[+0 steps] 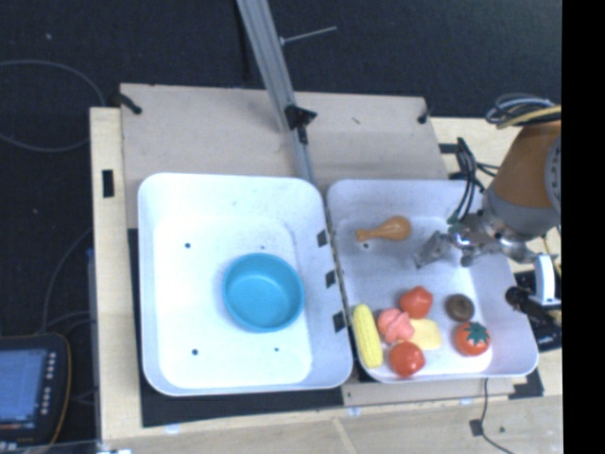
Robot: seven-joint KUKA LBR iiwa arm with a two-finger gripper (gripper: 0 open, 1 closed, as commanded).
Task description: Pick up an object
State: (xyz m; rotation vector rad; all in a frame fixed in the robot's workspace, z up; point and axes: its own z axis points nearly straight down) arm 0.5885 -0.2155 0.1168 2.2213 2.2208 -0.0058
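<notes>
Two bins [161, 253], one bowl [263, 291], eight foods [415, 302]

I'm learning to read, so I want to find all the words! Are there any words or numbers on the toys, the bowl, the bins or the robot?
No words or numbers can be read anywhere.
Blue bowl: plain, no text.
Toy foods such as the corn cob and drumstick: no labels.
Two white bins: just small dark dots, no writing.
Screen device at the lower left corner: too blurred to read.

text: none legible | labels: none | numbers: none | signs: none
</notes>
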